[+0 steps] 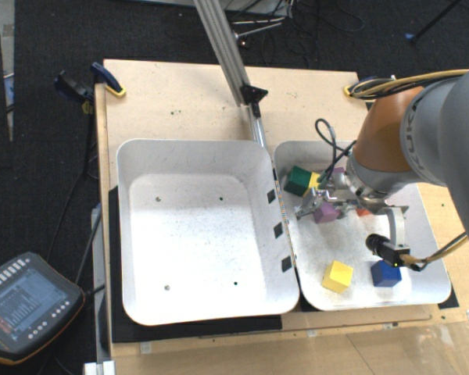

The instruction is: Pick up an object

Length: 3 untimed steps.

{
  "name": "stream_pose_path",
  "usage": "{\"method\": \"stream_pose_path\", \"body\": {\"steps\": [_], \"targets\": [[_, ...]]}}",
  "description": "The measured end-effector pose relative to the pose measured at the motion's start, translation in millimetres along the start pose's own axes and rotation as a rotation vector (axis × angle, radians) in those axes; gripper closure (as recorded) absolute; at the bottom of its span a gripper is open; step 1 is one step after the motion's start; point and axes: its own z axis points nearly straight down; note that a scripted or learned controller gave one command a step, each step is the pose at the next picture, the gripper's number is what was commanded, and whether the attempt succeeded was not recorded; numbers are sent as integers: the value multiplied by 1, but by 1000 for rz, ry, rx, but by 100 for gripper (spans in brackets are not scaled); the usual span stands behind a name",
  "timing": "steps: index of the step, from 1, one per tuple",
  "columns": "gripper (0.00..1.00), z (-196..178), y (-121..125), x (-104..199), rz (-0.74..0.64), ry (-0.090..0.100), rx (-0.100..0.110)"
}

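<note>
From above, the grey arm's pincer [319, 203] is low in the right white bin [422, 287], touching a small purple block [326, 213]; whether it grips, I cannot tell. A green cube [298, 181] sits just behind, a yellow cube [338, 276] nearer me.

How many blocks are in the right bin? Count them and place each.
4. Green block near the bin's far left, purple block by the gripper, yellow block and blue block at the near edge. The arm may hide more.
</note>
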Motion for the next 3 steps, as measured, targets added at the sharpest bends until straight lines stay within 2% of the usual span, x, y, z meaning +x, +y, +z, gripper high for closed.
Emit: {"method": "stream_pose_path", "body": {"steps": [1,2,3], "targets": [[0,5,1,0,0,-2,-8],[100,-5,1,0,0,-1,-9],[100,-47,2,0,-3,-1,-10]]}}
